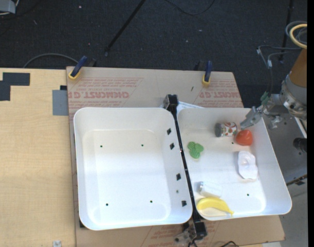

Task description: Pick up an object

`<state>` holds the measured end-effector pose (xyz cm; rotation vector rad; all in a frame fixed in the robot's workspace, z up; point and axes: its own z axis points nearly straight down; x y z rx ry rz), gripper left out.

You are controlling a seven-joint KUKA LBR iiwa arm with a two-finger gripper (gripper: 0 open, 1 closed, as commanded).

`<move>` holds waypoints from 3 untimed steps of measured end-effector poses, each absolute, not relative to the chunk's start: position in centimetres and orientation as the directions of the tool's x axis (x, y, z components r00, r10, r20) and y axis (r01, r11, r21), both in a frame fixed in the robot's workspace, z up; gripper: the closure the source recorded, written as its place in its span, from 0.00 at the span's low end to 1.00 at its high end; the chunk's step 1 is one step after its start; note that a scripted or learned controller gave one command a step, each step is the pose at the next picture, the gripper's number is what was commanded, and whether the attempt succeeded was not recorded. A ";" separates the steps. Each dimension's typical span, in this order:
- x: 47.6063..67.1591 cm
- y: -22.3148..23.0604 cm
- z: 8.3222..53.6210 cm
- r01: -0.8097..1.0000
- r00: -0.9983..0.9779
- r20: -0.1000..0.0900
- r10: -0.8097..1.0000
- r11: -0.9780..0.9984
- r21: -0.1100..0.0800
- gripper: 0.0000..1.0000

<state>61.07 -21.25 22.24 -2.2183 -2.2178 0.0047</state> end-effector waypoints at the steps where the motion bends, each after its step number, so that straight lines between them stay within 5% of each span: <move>1: 61.5 -21.0 16.0 1.000 0.000 0.002 1.000 0.000 -0.006 0.00; 2: 61.0 -21.1 11.7 1.000 0.000 0.001 1.000 0.000 -0.004 0.00; 3: 61.1 -21.1 13.0 1.000 0.000 0.000 1.000 0.000 0.000 1.00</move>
